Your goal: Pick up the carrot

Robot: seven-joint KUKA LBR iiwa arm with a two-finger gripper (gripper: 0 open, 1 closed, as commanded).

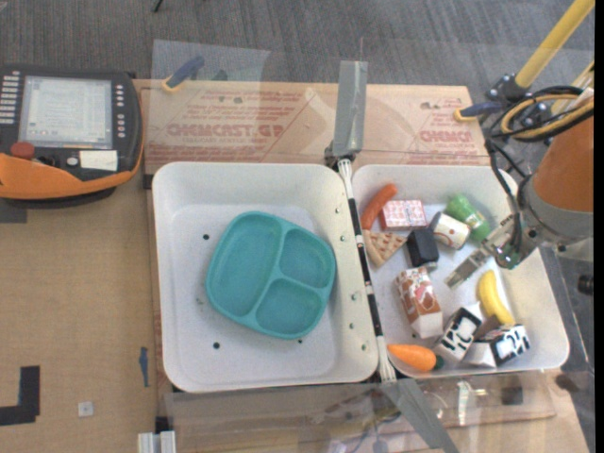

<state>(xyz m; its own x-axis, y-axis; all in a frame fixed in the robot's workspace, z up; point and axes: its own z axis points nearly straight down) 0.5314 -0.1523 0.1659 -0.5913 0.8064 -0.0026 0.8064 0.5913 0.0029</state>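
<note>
We judged the step in hand to be the approach: the gripper (475, 264) needed to travel toward the near left corner of the right bin (557, 333) and descend squarely over the carrot (412, 356). Its fingers stood slightly parted, holding nothing — well apart from the carrot, which lay beside a milk carton (418, 301).

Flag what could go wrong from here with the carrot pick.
1. The carrot lies against the right bin's near-left rim, so a finger may strike the wall on descent.
2. The gripper hovers by the banana, far from the carrot, and could close on the wrong item.
3. A milk carton and a black-and-white cube crowd the carrot and could be knocked.
</note>
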